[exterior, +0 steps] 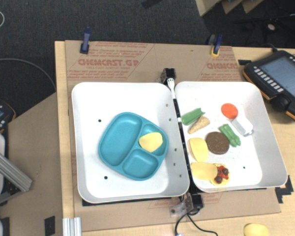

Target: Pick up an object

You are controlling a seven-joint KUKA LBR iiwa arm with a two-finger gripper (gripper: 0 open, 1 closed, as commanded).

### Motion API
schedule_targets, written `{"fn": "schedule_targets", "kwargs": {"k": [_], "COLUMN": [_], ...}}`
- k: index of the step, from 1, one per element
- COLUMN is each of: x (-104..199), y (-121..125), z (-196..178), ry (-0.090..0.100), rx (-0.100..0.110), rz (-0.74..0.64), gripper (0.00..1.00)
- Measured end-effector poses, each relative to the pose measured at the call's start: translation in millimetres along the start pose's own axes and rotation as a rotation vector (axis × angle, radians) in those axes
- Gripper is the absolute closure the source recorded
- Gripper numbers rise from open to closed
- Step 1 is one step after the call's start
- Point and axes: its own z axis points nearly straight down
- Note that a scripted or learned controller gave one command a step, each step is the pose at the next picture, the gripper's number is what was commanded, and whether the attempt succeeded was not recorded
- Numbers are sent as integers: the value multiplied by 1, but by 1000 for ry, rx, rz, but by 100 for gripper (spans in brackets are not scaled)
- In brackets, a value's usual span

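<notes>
Yellow food piece (150, 141) on blue divided plate (119, 146), left bin (83, 132), hand state untellable.

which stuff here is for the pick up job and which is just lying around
For the job: yellow piece on the blue plate; in the right bin, orange ball, brown disc, green pod, yellow slices.

Lying about: tablet, clamps, cardboard sheet.

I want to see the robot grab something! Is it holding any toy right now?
No toy is held: the yellow piece lies on the blue tray.
</notes>
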Motion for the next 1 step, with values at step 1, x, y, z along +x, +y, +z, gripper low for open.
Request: {"fn": "schedule_targets", "kwargs": {"k": [1], "x": [-24], "y": [-25], "z": [98], "ry": [6], "rx": [26], "rz": [9], "gripper": [100]}}
